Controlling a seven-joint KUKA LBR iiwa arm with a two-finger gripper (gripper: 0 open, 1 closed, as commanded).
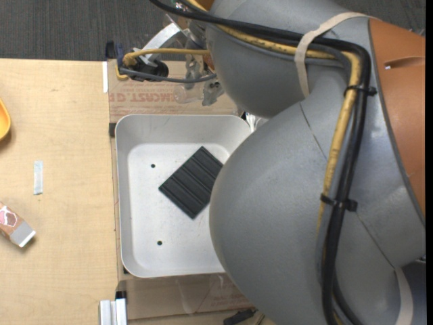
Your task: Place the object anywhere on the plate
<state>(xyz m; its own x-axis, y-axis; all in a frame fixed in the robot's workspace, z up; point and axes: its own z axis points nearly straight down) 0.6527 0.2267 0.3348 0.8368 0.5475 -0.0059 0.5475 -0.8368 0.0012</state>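
Camera view: white bin (128, 202) beside pale wooden bench (61, 114), dark carpet (67, 12) beyond.

Pale wooden desk (61, 114) on the left, carrying a small grey strip (38, 178), a wrapped packet (15, 226) near the edge, and the white bin (123, 202) beside it.
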